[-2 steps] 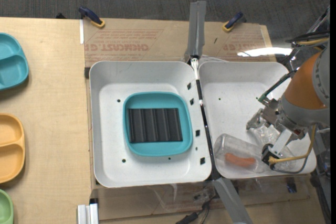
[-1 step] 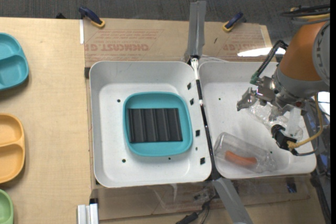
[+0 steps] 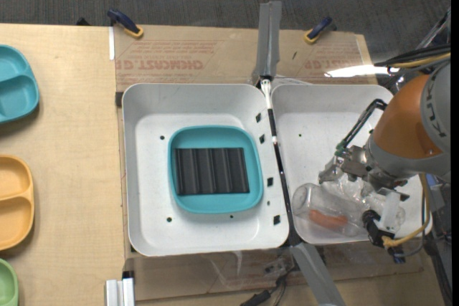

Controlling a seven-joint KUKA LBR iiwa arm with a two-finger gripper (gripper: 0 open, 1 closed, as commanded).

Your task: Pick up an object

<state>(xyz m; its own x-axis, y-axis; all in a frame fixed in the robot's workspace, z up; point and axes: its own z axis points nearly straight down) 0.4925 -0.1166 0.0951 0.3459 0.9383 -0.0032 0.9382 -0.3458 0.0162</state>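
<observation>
Gripper (image 3: 349, 179), finger state impossible to tell, low over clear cup (image 3: 323, 210) near right bin's (image 3: 308, 111) front wall.

The grey robot arm with the orange band (image 3: 404, 127) reaches in from the right side and bends downward. Its wrist is low, and the metal two-finger pincer (image 3: 349, 191) at its end points to the left, partly hidden behind its own grey housing.
</observation>
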